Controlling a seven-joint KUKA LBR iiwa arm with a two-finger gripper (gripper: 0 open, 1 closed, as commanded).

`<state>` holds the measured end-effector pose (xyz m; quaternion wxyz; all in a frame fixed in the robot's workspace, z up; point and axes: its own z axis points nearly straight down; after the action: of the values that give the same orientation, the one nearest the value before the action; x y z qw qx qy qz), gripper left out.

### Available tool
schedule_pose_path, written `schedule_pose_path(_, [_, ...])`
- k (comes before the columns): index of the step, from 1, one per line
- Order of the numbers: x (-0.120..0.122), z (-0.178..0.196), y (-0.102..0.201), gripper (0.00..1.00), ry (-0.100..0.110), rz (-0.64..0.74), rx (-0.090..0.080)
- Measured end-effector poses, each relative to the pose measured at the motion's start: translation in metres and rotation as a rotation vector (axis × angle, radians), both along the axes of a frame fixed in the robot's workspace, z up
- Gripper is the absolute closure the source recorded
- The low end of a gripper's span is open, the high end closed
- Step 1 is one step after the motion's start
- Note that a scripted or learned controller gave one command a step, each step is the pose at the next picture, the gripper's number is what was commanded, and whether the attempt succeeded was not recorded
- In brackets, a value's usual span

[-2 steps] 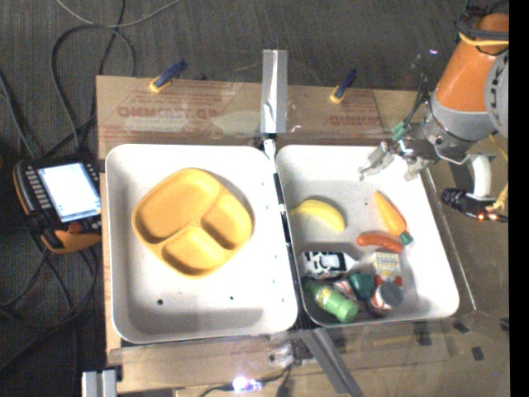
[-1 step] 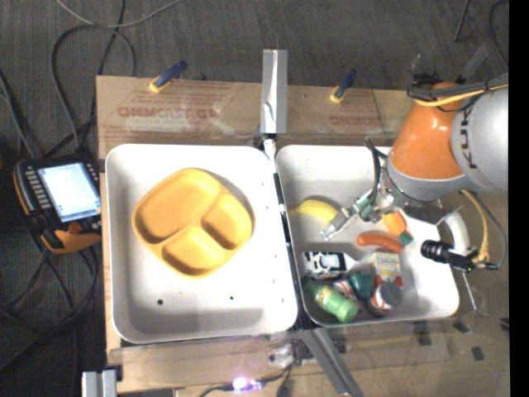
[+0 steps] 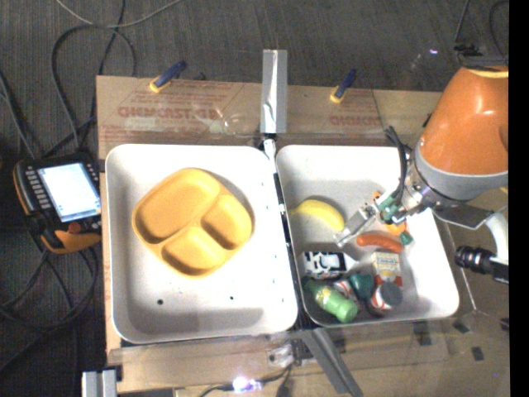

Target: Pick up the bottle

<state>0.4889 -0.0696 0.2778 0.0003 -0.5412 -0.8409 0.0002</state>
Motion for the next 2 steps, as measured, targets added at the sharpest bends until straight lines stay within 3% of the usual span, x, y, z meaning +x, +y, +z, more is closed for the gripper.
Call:
schedule_pose_path(1, [-0.006, -0.176, -0.037, 0.00, 0.002, 0.125, 0.001])
schedule_pose_path(2, [0.067, -0.188, -0.128, 0.00, -0.015, 0.289, -0.007])
